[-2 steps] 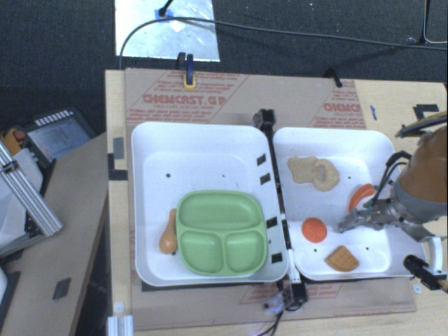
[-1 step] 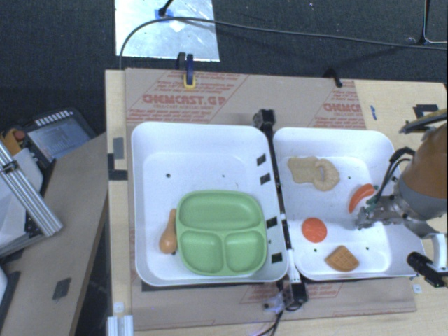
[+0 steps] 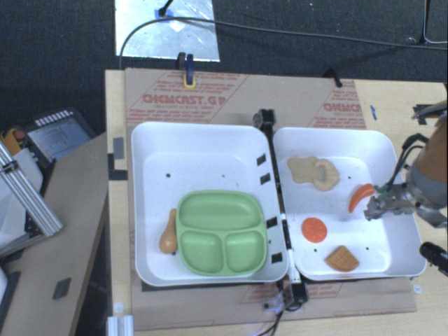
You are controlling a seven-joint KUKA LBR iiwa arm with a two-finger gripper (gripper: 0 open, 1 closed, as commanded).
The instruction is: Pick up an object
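The curved orange-red plastic chili (image 3: 360,197) is seen just left of the hand (image 3: 376,208), slanting toward the bin's far-right corner; the hand's opening cannot be told.

Right bin (image 3: 336,140) has 4 bits: beige floppy piece (image 3: 314,171) near the back edge, curved red-orange piece (image 3: 360,196) by the right wall, round red disc (image 3: 314,229) mid-left, brown waffle-ish wedge (image 3: 341,259) at the front edge, all lying flat.
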